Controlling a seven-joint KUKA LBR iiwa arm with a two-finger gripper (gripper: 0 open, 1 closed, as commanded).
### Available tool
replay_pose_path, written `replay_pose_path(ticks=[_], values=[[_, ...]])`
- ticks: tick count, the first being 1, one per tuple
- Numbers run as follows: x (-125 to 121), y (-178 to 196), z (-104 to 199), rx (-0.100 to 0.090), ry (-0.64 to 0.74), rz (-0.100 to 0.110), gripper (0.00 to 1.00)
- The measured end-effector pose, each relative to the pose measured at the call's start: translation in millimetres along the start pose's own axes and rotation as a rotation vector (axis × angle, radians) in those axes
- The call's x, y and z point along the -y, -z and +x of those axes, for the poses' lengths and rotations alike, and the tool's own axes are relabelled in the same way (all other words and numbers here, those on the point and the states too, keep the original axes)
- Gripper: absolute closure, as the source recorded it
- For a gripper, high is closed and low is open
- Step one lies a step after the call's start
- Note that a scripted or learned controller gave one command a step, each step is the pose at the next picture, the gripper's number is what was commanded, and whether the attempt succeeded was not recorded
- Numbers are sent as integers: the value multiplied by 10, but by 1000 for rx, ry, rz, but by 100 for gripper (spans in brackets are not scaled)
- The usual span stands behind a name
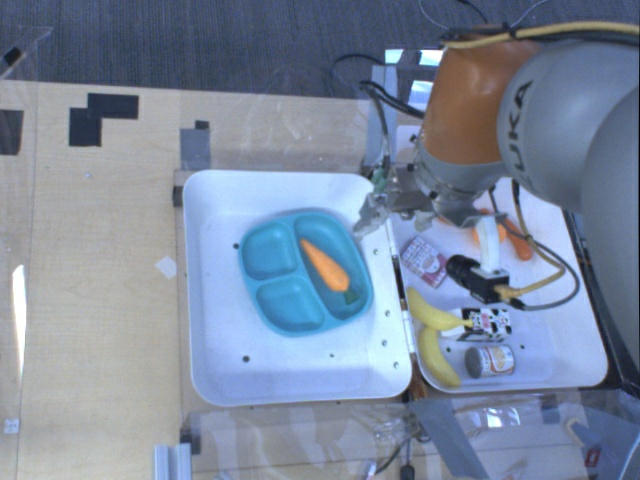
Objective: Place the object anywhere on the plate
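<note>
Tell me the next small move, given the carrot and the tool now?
Probably lift the tool straight up and back toward the right bin: the orange carrot already lies in the blue divided plastic plate, apart from the tool at the bin's edge.

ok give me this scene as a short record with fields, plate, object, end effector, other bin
plate: blue divided plate in the left bin
object: carrot lying in the plate's right compartment
end effector: above the left bin's upper right corner, beside the plate, apart from the carrot
right bin: holds two bananas, a small can, a red-and-white packet and other small items
task state: carrot appears to be on the plate
</note>
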State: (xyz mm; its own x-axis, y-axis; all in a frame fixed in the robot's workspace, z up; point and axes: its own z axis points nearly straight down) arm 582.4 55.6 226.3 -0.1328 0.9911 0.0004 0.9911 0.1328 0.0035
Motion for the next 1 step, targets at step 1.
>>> replay_pose_path(ticks=[1], values=[[218,891,83,1,-75,-6,0]])
